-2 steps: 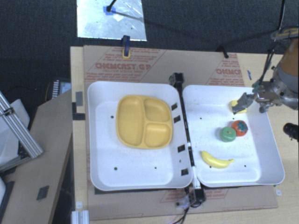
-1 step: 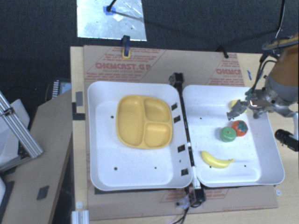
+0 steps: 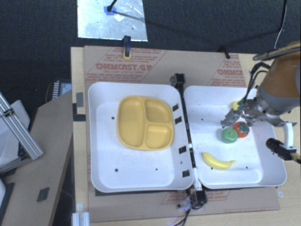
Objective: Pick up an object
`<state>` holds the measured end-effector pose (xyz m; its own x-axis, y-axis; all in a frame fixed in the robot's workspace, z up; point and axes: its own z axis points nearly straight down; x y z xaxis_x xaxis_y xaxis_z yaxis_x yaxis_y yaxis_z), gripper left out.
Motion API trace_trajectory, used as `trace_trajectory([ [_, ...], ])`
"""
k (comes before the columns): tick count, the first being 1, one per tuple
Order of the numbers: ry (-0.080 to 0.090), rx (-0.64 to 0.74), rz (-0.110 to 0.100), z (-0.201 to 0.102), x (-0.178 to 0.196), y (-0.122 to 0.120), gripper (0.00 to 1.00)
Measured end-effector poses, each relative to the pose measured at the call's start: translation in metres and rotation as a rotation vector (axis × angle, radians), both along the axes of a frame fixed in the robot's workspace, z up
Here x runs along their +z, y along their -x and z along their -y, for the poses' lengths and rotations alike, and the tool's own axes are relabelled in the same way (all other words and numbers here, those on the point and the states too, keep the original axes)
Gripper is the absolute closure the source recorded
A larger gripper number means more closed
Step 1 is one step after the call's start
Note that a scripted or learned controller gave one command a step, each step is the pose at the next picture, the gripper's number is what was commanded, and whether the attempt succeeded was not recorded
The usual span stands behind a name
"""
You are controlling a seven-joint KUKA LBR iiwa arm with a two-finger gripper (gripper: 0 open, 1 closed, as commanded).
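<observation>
In the left bin (image 3: pixel 101 173) lay a smooth, yellow, three-compartment tray (image 3: pixel 144 122). At three o'clock, the gripper (image 3: pixel 233 118) hovered over the right bin (image 3: pixel 207 102); whether it gripped anything, I cannot tell. A curved banana (image 3: pixel 217 161) lay at six o'clock; the round green piece (image 3: pixel 229 135) touched a red one (image 3: pixel 242 129). Descending squarely over one should help.
</observation>
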<state>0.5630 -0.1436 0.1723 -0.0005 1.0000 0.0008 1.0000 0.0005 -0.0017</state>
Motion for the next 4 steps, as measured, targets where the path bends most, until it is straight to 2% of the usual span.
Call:
trace_trajectory([
  [1, 0.000, 0.000, -0.001, 0.000, -0.058, 0.009, 0.00],
  [2, 0.002, 0.000, 0.008, 0.001, -0.043, 0.006, 1.00],
  [3, 0.002, 0.003, 0.007, 0.000, 0.020, 0.009, 1.00],
  [4, 0.001, 0.003, 0.005, 0.000, 0.029, 0.008, 1.00],
])
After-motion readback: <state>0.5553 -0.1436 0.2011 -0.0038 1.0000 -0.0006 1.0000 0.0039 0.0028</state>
